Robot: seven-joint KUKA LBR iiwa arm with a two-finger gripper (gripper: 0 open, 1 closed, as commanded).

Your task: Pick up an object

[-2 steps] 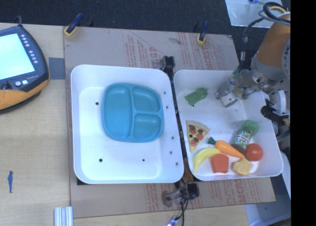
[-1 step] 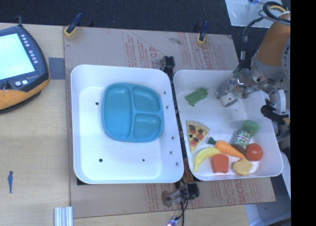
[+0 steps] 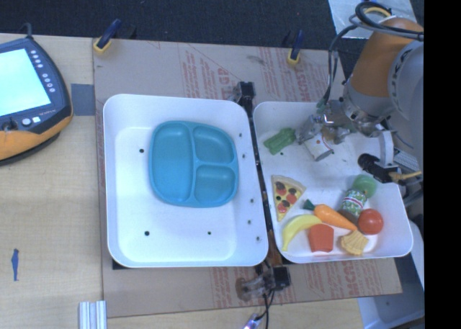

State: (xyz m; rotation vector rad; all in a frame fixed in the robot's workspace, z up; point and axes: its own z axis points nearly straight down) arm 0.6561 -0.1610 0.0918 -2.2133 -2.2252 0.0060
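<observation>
Beside the green toy (image 3: 279, 140) in the right bin (image 3: 403, 242), the gripper (image 3: 321, 137) is hovering, finger state indiscernible. Pizza slice (image 3: 287, 194), banana (image 3: 298, 227), carrot (image 3: 335, 216), bottle (image 3: 356, 196), tomato (image 3: 370, 221) are lying nearer. Blue plate (image 3: 193, 163) is sitting in left bin (image 3: 122, 241).

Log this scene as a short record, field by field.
left bin: holds blue plate
right bin: toy food
near gripper: green piece
front of bin: pizza slice, banana, carrot, tomato, green bottle
gripper: low over right bin's back
bench, left: tablet
</observation>
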